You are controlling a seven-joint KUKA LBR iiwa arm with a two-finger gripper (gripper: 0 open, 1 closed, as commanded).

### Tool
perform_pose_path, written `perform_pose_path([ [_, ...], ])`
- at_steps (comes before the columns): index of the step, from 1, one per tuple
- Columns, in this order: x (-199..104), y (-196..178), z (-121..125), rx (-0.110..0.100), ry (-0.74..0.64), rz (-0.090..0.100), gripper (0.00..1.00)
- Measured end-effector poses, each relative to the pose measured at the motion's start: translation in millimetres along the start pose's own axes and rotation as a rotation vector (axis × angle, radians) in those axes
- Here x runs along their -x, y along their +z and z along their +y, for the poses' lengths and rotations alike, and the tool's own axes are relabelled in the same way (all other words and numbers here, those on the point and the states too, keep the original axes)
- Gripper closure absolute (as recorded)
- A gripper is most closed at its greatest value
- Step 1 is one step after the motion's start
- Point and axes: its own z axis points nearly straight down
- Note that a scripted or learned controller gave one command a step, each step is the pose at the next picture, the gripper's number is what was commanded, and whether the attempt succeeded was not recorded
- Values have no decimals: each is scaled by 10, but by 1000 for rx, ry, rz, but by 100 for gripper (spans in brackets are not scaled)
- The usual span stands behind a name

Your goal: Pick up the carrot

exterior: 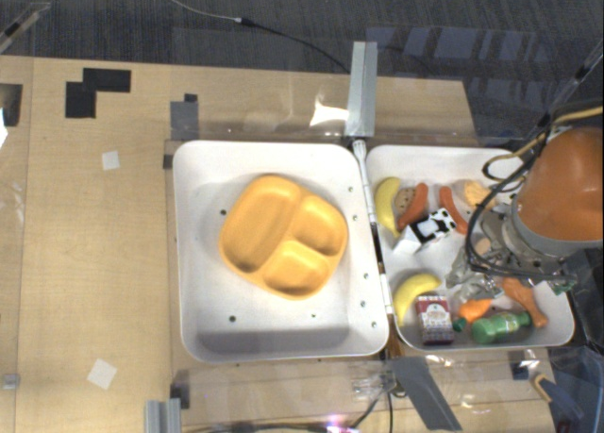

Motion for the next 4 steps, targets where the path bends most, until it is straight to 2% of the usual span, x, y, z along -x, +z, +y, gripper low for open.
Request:
perform_pose_path([
  [1, -12, -41, -38, 0, -205, 1, 100],
  [2, 315, -569, 555, -1, -6, -3, 100],
  [3, 23, -144, 100, 1, -23, 4, 100],
  [4, -232, 88, -485, -1, 209, 1, 100],
])
